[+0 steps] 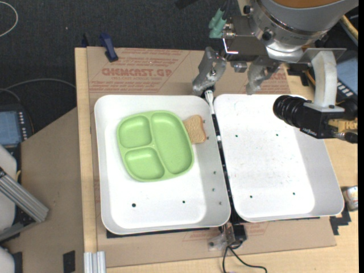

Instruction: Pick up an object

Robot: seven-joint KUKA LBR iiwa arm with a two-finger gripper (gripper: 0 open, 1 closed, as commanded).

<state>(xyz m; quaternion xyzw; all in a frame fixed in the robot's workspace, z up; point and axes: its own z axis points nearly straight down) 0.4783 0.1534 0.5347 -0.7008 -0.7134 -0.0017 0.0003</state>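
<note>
The gripper (232,75) hung open, holding nothing, at upper centre above the bins' far rims. A green divided plate (154,145) filled the left bin (116,209), a tan cracker (196,129) touching its right edge.

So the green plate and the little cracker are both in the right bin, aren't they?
Not quite. The camera view shows the green plate and the little cracker both in the left bin, with the cracker at the plate's right edge. They are not in the right bin.
</note>
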